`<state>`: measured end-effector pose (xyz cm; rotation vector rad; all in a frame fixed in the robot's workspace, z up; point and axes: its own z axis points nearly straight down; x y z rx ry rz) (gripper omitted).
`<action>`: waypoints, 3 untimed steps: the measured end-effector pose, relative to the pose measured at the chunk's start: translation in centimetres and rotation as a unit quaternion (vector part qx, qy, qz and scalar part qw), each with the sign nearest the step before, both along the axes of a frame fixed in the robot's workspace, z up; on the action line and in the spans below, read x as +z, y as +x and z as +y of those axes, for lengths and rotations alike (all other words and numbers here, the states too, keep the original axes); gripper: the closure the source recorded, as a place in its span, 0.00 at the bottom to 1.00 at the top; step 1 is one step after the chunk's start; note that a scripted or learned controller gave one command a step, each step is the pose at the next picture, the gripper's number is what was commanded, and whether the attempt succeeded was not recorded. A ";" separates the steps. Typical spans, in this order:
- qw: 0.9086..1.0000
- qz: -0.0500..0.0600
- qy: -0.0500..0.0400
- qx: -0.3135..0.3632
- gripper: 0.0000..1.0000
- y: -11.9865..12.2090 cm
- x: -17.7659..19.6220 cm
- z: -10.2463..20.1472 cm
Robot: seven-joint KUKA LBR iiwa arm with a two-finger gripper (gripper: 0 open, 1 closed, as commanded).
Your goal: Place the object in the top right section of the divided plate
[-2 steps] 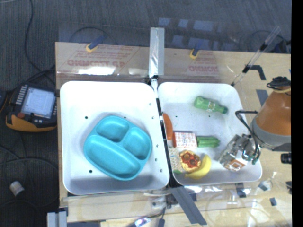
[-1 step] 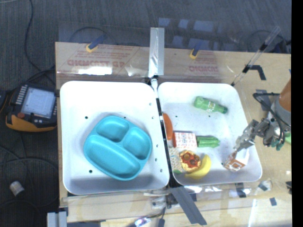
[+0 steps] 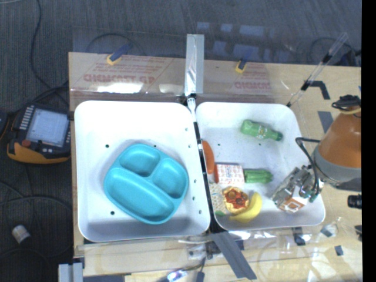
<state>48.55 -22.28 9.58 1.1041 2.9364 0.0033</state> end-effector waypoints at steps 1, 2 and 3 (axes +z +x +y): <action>1.000 0.001 0.000 0.003 1.00 5.1 9.2 0.1; 0.994 0.001 -0.002 0.105 1.00 10.3 0.0 0.0; 0.995 -0.005 -0.005 0.097 1.00 0.3 -0.3 -0.3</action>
